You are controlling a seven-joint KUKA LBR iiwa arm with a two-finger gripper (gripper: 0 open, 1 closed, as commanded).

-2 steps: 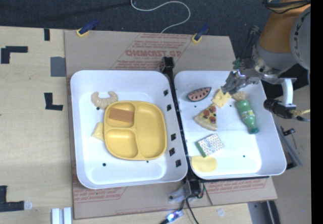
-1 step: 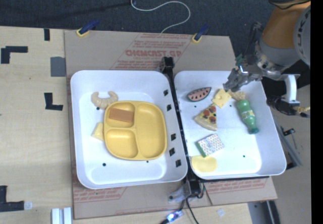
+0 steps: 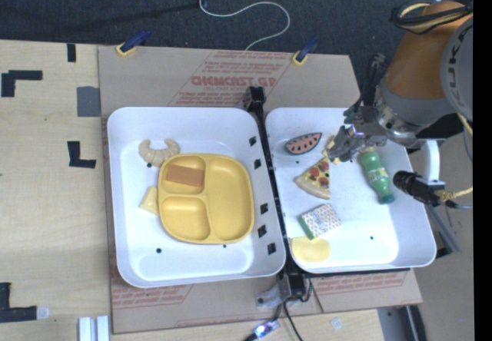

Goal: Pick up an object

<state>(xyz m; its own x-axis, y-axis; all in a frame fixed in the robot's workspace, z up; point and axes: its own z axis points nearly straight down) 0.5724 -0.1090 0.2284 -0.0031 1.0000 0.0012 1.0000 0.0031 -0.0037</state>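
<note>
Nothing is lifted yet, we judge: our gripper [image 3: 344,141], its state impossible to tell, hangs at twelve o'clock above the pizza slice [image 3: 317,177] in the right bin [image 3: 411,243].

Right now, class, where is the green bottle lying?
The green bottle lies in the right bin, toward its right side, just right of the pizza slice and below the gripper.
</note>
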